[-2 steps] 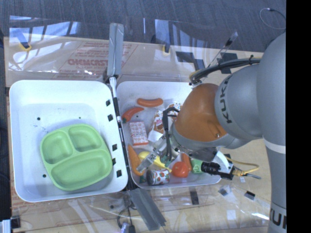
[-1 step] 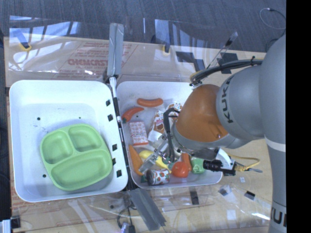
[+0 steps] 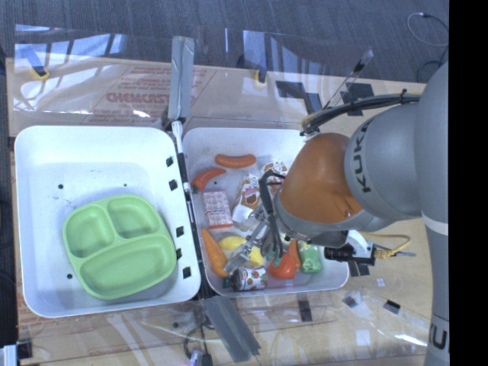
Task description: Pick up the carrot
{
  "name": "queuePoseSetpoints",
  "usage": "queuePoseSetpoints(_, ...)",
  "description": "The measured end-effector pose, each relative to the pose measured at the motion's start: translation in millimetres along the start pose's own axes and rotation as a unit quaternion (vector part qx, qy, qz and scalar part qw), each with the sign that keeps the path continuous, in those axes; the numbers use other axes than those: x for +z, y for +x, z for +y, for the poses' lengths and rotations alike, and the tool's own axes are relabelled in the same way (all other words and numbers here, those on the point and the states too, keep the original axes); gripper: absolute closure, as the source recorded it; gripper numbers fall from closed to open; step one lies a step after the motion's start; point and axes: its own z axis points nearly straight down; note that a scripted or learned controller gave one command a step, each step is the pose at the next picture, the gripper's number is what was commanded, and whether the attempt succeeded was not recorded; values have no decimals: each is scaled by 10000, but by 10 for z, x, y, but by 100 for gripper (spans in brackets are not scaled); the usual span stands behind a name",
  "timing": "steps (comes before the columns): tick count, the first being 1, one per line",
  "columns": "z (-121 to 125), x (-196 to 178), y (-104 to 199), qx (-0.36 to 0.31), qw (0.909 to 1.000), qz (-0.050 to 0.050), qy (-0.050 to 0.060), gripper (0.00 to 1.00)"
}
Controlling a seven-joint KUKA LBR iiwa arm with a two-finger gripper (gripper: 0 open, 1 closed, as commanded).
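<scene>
Carrot, orange and tapered, is lying ungrasped at the right white plastic bin's seven o'clock; end effector is hovering beside it, grip state untellable.

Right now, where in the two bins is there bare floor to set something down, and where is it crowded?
Left bin: bare floor above and left of the green divided plate. Right bin: only a strip above the sausage. Its lower half is crowded around the carrot, lemon and can, under the arm.
</scene>
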Motion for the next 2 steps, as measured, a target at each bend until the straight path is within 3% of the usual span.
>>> queuePoseSetpoints(1,320,-921,258,-1532,9882,78,15,0)
queuePoseSetpoints(2,159,-187,66,-1949,9808,105,18,0)
